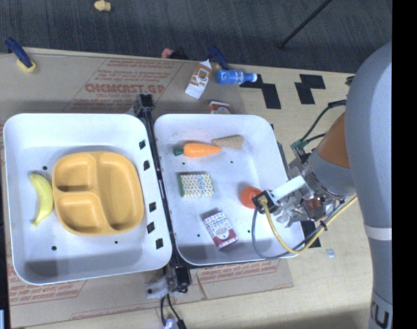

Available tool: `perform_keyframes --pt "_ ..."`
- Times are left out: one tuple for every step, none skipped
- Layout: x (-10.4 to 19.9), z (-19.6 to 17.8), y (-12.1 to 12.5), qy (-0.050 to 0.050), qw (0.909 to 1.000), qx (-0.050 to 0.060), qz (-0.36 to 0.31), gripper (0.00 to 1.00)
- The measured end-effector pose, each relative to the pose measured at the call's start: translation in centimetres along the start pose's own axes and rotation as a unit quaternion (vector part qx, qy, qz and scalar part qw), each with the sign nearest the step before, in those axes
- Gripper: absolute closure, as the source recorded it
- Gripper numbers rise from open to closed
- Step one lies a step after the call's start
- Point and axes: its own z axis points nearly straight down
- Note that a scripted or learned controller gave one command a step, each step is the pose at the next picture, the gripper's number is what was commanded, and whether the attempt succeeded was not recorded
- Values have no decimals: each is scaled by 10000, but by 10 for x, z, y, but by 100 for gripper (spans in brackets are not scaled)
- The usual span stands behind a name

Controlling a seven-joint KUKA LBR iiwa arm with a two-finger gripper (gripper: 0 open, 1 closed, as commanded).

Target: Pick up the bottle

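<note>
hovering pincer (275, 210) beside orange ball (249, 197)

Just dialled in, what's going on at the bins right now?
The arm's gripper sits low over the right edge of the right bin, beside an orange-red round item. Nothing shows between its fingers. The blue bottle lies on its side outside the bins, on the cardboard beyond the right bin's far edge, untouched. The left bin holds a yellow divided tray and a banana.
</note>
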Motion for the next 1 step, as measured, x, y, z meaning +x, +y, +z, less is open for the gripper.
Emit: perform_keyframes --pt "11 1 -46 -7 9999 10 156 100"
